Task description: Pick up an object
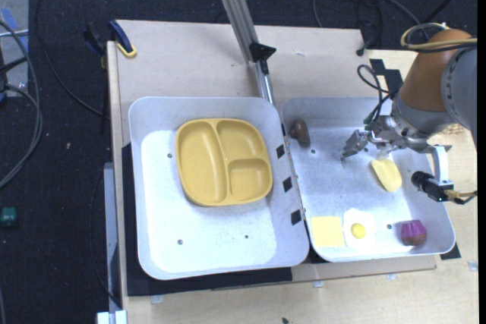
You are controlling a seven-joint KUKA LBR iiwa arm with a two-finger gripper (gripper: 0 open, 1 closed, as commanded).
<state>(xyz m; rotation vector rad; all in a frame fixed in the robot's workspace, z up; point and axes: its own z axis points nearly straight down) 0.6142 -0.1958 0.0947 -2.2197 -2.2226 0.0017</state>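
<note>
The nearest candidate for picking, a pale yellow banana-shaped piece, lay on the floor of the right bin, just beside the gripper and toward the near side of it. The gripper hung low over that bin's middle, its fingers slightly apart with nothing between them, pointing toward the left bin.

Other things shared the right bin. A small brown lump sat near its far left corner, well apart from the gripper. Along the near edge lay a flat yellow square, touching a white fried-egg toy with a yellow yolk, and further right a small purple object.

The left bin held a yellow divided plate with three compartments, lying flat toward the bin's far side.

The grey arm with its orange band came in from the right above the bin's far right corner. Both bins rested on a pale worktop, with a slanted metal pole rising behind them and black cables trailing over the dark floor.
</note>
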